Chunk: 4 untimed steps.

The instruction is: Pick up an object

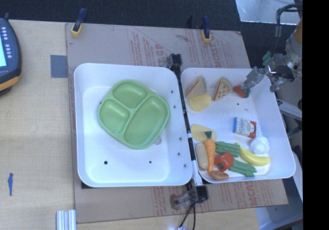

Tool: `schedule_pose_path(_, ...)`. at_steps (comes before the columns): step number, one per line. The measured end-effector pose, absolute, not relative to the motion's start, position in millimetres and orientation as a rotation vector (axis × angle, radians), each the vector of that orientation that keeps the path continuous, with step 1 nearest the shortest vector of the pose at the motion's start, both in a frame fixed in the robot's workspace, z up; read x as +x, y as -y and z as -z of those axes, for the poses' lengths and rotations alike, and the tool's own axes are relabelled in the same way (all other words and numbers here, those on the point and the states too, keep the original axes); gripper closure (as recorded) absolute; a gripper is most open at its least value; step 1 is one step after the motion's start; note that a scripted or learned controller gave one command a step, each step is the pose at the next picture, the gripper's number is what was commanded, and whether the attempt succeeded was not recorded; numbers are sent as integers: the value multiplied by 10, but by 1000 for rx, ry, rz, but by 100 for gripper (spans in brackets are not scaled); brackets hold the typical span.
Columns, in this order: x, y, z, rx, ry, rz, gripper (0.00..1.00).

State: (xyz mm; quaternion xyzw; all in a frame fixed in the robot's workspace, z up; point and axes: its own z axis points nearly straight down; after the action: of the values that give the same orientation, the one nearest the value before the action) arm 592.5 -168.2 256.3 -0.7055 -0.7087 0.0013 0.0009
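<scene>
white plastic sets the scene — two shallow bins side by side on the bench, the left bin [87, 121] bearing a green divided plate [134, 113], the right bin [280, 121] crowded with toy food. most of that food sits low in the right bin: a carrot [210, 151], green beans [227, 147], a banana [254, 158], a small carton [244, 127], and higher up two sandwich wedges [196, 88]. the arm comes in from the right edge at the upper corner of the right bin, its wrist hardware mostly cut off by the frame, and the gripper [252, 82] slants down and to the left toward the bin's floor. the relation that matters is right at its tip: a small red piece [239, 90] lies just beside the grey finger [253, 77], slightly to the left and below it, touching or nearly so. whether it sits between the fingers i cannot tell — only one finger reads clearly, and their spread is too small and dark to judge. the red piece is too compact to show a long axis. as a judgement, the pick is aimed at this piece, with the nearer sandwich wedge close enough to get nudged.
</scene>
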Motion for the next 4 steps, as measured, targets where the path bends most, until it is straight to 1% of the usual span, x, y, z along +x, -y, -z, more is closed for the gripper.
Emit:
schedule_pose_path(1, 5466, 1053, -1671, -2200, 2222, -13, 0)
schedule_pose_path(2, 4941, 1027, -1125, -2209, 2216, -12, 0)
schedule_pose_path(3, 4743, 1510, -1260, -2219, 2217, -6, 0)
schedule_pose_path(4, 4776, 1122, -940, -2223, 2232, -2, 0)
